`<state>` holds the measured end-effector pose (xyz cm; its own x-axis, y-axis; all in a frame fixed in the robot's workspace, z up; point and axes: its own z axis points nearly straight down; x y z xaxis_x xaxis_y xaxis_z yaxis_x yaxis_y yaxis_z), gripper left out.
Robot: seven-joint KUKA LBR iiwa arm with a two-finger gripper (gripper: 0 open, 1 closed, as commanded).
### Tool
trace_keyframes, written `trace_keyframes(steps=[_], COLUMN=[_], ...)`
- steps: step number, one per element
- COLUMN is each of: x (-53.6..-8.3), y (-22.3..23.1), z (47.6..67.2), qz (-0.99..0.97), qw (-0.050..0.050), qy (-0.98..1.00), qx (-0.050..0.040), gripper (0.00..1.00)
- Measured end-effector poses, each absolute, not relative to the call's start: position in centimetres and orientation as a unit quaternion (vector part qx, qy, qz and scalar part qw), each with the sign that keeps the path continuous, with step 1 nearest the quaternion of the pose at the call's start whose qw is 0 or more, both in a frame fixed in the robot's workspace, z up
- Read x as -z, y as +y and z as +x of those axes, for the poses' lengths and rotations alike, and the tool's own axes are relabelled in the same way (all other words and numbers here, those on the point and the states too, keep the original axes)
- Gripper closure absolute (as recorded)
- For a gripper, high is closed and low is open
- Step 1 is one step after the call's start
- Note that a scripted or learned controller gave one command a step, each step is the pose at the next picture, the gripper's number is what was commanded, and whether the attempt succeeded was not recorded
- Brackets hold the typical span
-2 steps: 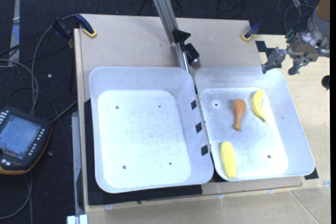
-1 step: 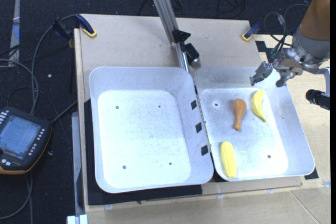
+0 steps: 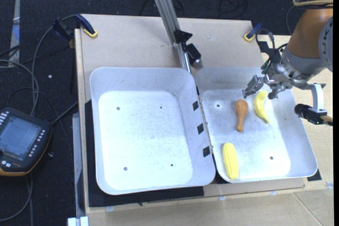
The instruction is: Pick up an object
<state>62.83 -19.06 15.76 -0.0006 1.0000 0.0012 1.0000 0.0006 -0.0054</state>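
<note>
Three toy foods lie in the right bin point(image 3: 296, 164). A yellow banana point(image 3: 261, 107) rests near the bin's far right. An orange-brown drumstick point(image 3: 241, 113) lies just left of it. A yellow corn cob point(image 3: 230, 161) sits near the front rim. My gripper point(image 3: 259, 93) hangs at the banana's upper end with its fingers spread open. One finger point(image 3: 250, 89) points toward the drumstick side and the other point(image 3: 272, 95) stands right of the banana's tip. Whether the fingers touch the banana is unclear.
The left bin point(image 3: 103, 114) sits beside the right one, and their rims meet at the middle. A slanted metal camera post point(image 3: 165, 2) rises behind the bins. A cable and black fitting point(image 3: 310, 111) hang off the wrist over the right rim.
</note>
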Motion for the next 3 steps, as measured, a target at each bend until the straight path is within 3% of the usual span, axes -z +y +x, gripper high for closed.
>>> trace_keyframes(steps=[1, 2, 3], x=[-11.6, -12.8, -19.0], y=[-19.2, -19.2, -18.8], z=[62.8, 62.9, 62.7], qz=[-0.707, -0.707, -0.707], qw=[0.001, -0.001, -0.002], qy=[-0.707, -0.707, -0.707], qx=[-0.0007, 0.0002, 0.0015], gripper=[0.00, 1.00, 1.00])
